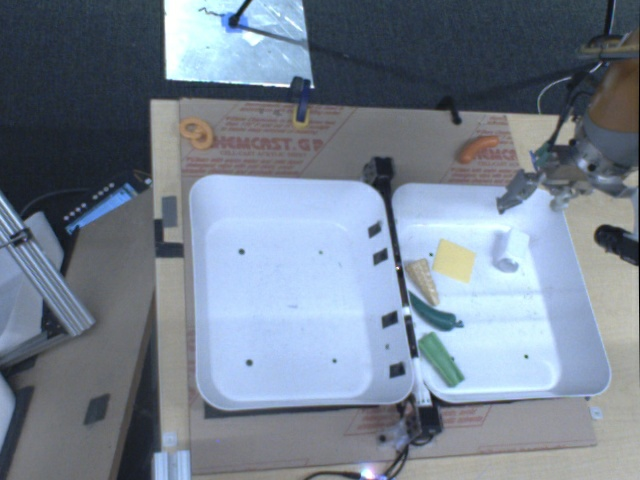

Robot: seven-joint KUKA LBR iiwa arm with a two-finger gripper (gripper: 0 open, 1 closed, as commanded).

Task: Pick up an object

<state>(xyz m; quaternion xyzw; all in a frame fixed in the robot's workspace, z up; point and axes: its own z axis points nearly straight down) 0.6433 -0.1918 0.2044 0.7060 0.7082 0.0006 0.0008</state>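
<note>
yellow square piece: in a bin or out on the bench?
In. The yellow square lies flat on the floor of the right bin, beside the cone-shaped piece.

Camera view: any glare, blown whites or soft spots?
Camera view: foil sheet behind the bench glares; both white bins are near clipped, relief faint; small white object barely separates from the right bin floor; gripper and arm at the right edge look soft; yellow square and green pieces read clearly.

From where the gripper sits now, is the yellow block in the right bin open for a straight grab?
Probably yes. The yellow block lies flat with bare bin floor around it, apart from the cone beside it, and the gripper hangs over the same right bin.
</note>
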